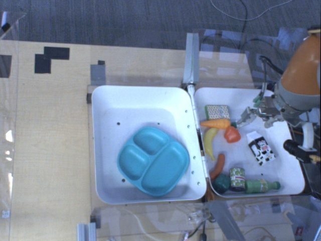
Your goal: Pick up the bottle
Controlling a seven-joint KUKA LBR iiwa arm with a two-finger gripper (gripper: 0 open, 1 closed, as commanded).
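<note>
The green bottle (262,186) lies on its side along the front wall of the right bin (296,157), with its neck pointing right. My gripper (258,118) hangs over the back of that bin, well behind the bottle and to the right of the carrot (215,123). Its fingers stand open and nothing is between them. The grey arm with its orange band (303,67) reaches in from the right.
Touching the bottle's base are a green can (236,177) and a dark teal object (220,184). A cow-print carton (261,150), red pepper (231,134), banana (209,142), sausage (217,165) and patterned box (217,111) share this bin. A blue divided plate (153,159) lies in the left bin (108,134).
</note>
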